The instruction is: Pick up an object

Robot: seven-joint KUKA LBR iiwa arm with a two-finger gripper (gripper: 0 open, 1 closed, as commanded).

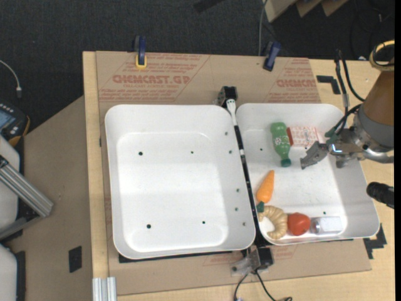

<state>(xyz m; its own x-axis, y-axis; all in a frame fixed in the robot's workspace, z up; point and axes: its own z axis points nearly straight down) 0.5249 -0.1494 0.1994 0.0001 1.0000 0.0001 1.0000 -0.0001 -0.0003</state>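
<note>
Nothing is yet lifted. The end effector [315, 156] is held low in the right white bin [351, 196] beside the red-and-white printed packet [303, 135]; its opening cannot be told, and the pick remains.

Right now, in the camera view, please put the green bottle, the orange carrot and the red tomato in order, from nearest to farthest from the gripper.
Measured from the gripper, over the right bin:
1. Green bottle, just to the gripper's left, toward the bin's far side.
2. Orange carrot, lower left, near the divider between the bins.
3. Red tomato, at the bin's near edge, below the gripper.
</note>
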